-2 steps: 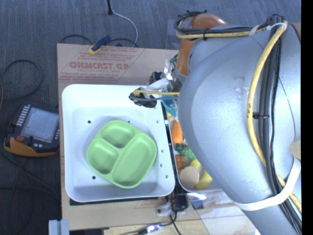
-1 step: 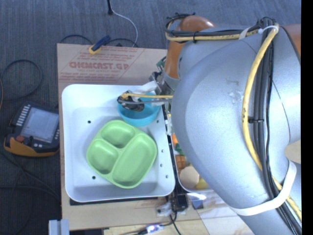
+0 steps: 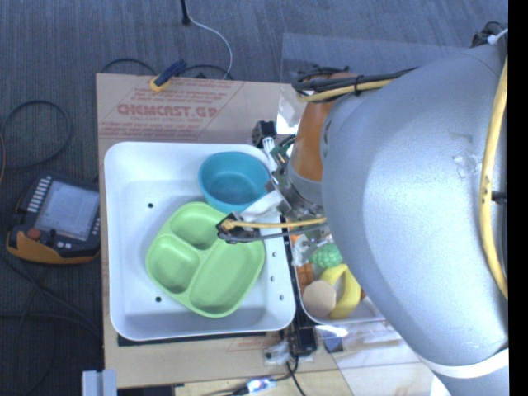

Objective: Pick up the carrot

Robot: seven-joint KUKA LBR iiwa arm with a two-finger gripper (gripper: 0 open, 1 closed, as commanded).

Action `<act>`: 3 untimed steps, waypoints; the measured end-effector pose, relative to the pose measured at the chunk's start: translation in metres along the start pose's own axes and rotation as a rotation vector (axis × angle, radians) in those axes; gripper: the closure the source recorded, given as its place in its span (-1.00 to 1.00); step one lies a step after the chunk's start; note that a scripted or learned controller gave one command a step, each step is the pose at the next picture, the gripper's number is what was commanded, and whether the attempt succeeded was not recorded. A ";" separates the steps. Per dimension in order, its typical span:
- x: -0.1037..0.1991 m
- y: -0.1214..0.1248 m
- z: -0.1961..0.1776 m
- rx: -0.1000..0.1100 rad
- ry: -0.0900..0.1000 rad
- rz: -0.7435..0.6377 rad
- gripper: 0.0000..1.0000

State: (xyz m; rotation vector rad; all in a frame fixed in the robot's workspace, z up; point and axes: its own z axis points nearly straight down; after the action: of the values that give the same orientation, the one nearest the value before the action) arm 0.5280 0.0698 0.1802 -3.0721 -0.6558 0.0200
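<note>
A small orange piece (image 3: 304, 271), which looks like the carrot, peeks out at the left side of the right bin (image 3: 299, 308), mostly covered by the arm. My gripper (image 3: 279, 192) hangs below the orange wrist band, over the wall between the two bins, beside the blue bowl (image 3: 233, 180). It is up and to the left of the orange piece, and nothing shows between its fingers.
The left bin (image 3: 132, 221) holds the blue bowl and a green divided plate (image 3: 202, 260). In the right bin a green item (image 3: 327, 256), a yellow banana (image 3: 352, 291) and a beige round item (image 3: 318, 297) crowd around the orange piece. The big grey arm (image 3: 412, 196) covers the remainder of that bin.
</note>
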 end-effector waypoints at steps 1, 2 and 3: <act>-0.055 0.051 0.000 0.002 0.001 0.172 -1.00; -0.054 0.050 0.000 0.002 0.001 0.171 -1.00; -0.054 0.050 0.000 0.002 0.001 0.171 -1.00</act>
State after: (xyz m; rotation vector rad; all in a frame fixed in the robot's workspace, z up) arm 0.4989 0.0015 0.1804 -3.1158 -0.3908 0.0188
